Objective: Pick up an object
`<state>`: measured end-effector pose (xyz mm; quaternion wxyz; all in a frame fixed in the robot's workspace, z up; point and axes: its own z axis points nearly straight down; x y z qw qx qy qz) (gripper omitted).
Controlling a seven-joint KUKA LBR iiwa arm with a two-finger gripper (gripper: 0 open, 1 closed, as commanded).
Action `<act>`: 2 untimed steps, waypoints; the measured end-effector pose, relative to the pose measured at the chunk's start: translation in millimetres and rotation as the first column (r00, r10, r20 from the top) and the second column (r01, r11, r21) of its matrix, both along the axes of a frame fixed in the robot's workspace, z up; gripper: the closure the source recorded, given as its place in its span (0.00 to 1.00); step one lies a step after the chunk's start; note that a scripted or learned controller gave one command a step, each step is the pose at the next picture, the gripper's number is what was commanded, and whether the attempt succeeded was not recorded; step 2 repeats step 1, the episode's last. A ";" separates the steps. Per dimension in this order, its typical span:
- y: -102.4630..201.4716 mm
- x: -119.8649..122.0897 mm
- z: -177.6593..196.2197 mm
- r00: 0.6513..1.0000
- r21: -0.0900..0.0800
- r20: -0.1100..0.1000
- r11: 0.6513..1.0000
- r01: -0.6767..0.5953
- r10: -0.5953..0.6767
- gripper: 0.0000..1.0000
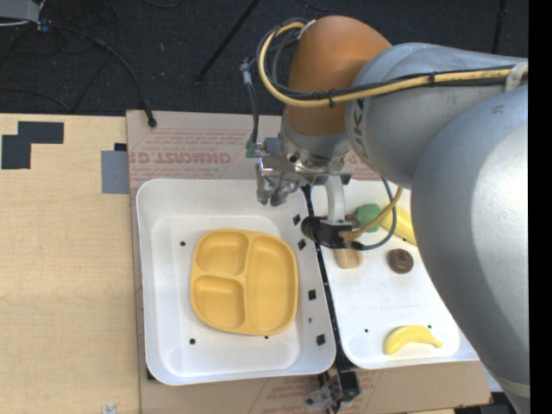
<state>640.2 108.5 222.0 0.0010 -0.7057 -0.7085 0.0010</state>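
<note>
Pincer (274, 186) hovers at back edge of left bin (159, 231); open or closed, can't tell. Nearest candidate, yellow plate (246, 281), lies mid-bin, well apart. Risk: descent here hits bin wall, or grabs nothing; plate wide and flat.

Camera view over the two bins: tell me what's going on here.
A grey KUKA arm reaches in from the right, with its gripper over the back of the left bin, close to the divide between the bins. It holds nothing that I can see. A yellow divided plate lies in that bin, apart from the gripper. The right bin holds a banana, a brown round piece, a green item and a tan block. Nothing is picked up yet.
</note>
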 end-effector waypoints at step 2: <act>-1.1 -0.2 0.1 1.000 -0.001 0.000 1.000 0.002 -0.002 0.00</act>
